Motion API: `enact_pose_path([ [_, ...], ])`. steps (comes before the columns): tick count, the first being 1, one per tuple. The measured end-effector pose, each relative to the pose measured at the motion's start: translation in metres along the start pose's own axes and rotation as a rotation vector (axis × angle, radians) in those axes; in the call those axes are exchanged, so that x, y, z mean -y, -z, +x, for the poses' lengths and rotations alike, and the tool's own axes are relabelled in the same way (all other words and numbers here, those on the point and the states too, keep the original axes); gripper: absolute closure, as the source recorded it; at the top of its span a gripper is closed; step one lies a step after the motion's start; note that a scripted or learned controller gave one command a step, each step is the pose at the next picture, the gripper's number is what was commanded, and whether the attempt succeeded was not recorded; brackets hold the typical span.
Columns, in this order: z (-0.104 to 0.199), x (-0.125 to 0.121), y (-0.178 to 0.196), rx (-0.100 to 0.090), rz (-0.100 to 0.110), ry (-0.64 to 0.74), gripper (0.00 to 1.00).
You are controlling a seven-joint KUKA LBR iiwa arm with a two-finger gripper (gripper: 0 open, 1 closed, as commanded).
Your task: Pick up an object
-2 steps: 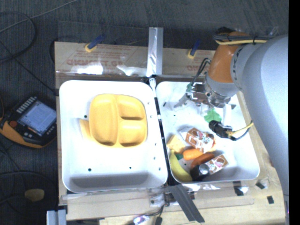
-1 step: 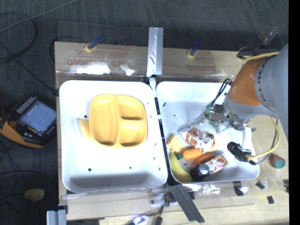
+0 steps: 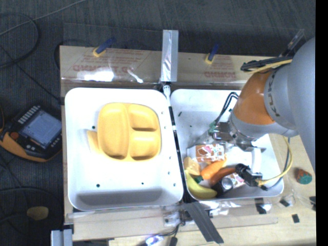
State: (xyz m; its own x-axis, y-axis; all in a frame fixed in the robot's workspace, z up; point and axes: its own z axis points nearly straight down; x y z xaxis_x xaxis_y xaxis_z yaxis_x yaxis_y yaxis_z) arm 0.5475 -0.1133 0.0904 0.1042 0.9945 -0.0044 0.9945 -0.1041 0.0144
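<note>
The right bin [image 3: 195, 106] holds a small heap at its near left corner. In it lie a yellow banana [image 3: 198, 187], an orange carrot-shaped piece [image 3: 212, 170] and a white packet with red print [image 3: 209, 151]. A second red and white packet [image 3: 233, 180] lies beside the carrot piece. My gripper [image 3: 221, 132] hangs low over the bin, just behind and to the right of the printed packet. The wrist hides its fingertips, and nothing shows held in it.
A yellow divided plate [image 3: 128, 129] lies in the left bin [image 3: 82, 183]. The ridge between the bins [image 3: 173, 137] runs just left of the heap. The grey and orange arm [image 3: 266, 104] covers the right bin's right side.
</note>
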Motion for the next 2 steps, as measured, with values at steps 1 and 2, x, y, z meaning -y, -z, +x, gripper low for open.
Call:
enact_pose_path([
  [1,0.0009,-0.0008,0.0094,-0.003,0.000,0.000,1.00],
  [2,0.0008,-0.0008,0.0094,-0.003,0.000,0.000,0.00],
])
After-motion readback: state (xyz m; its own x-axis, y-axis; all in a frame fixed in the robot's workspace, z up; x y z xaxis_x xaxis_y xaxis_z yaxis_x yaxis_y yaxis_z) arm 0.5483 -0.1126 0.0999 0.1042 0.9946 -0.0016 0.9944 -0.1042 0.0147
